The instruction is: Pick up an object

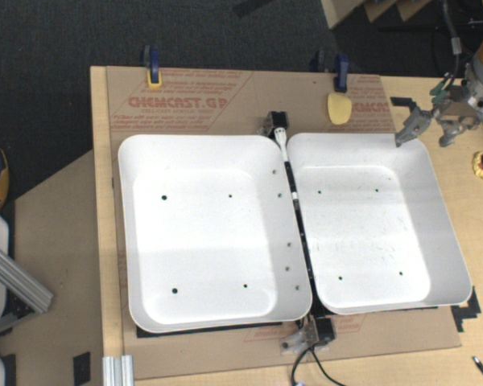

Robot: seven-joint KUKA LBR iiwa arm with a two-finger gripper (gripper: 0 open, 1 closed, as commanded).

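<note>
A: What is there to pick?

B: The likeliest thing is a pale yellow lump (pixel 339 108). It lies on the board (pixel 225 95) just past the far left corner of the right bin (pixel 370 232), outside the rim. A blue clamp (pixel 340 69) sits straight behind it, and I cannot tell whether the lump is loose or part of that clamp.

A: And the gripper (pixel 425 137)?

B: It hangs at the right bin's far right corner, about over the rim. Its two fingers (pixel 406 133) are spread wide, with only bin and board showing between them. It has hold of nothing. It is well apart from the lump, which is at the other far corner of that bin.

A: What else is near that bin?

B: The left bin (pixel 145 215) lies against its left side, the two rims touching along a dark seam. At the far end of the seam sits a small black fitting (pixel 278 122). At the near end a cable (pixel 310 352) runs off the board. The right bin's floor shows a few black dots and faint scuffs.

A: Farther out?

B: A second blue clamp (pixel 151 57) grips the board's far edge, well to the left of the right bin and beyond the left one. A metal rail (pixel 16 280) lies on the dark floor, farther left again.
</note>
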